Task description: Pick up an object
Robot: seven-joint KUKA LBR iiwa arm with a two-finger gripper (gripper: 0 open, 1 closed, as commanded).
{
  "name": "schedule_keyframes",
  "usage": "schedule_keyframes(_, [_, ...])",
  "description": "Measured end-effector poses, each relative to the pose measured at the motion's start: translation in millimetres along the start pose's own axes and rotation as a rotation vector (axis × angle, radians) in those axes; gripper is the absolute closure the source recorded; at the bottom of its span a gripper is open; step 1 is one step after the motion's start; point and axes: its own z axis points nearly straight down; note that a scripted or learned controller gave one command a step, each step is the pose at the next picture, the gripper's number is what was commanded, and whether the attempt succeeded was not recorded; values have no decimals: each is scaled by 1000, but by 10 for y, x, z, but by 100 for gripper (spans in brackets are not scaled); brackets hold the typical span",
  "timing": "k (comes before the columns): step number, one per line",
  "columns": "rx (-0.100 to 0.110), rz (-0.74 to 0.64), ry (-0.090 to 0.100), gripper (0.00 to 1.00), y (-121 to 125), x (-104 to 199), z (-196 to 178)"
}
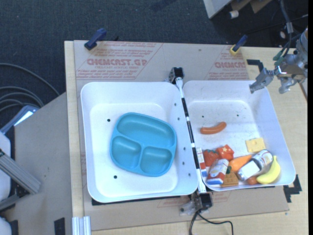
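So, gripper [273,80]: parked high at the right bin's far right corner, fingers spread apart, nothing between them (judged a start or waiting pose, well clear of the toys).
Arm [299,43]: reaching in from the right, mostly cut off by the picture's edge.
Right bin [222,94]: holding all the likely targets, so probably the one to work in.
Sausage [213,128]: lying alone near the bin's middle, apart from everything else (judged the easiest pick, with room on both sides for fingers).
Cheese slice [255,144]: flat on the floor just beyond the heap, likely hard to get fingers under.
Heap of toy food [230,165]: crowded into the near corner, pieces touching and overlapping, probably slid there along the sloping wall.
Banana [272,172]: curled against the near right wall, touching a small bottle [255,163] (the wall leaves little room for one finger).
Carrot [236,163]: wedged between the bottle and the red pieces.
Left bin [93,131]: carrying a blue divided plate [143,144], compartments bare, flat on the floor.
Clamps [95,38]: blue ones pinning the board's far edge, presumably to stop it shifting.
Task stage: nothing lifted yet; descent and choice of target yet to come.
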Motion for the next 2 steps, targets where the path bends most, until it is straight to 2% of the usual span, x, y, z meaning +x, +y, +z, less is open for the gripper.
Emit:
schedule_keyframes(1, [2,-1,1,0,447,600,918])
schedule_keyframes(2, [0,1,0,0,-275,637,1984])
